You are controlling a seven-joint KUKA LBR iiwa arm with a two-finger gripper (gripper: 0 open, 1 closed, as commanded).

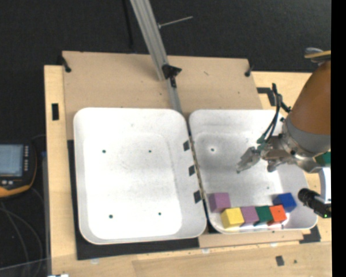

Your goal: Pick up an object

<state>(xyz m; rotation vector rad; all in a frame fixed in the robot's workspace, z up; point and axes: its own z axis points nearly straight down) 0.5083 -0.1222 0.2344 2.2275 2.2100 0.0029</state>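
No legible text anywhere. The small grey-screened handheld device with orange casing (7, 165) at the left edge shows a lit display, but its contents are too blurred to read.

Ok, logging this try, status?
Claw above right white bin, holding nothing seen. Small coloured cubes along bin's near edge, untouched. Nothing in the way.
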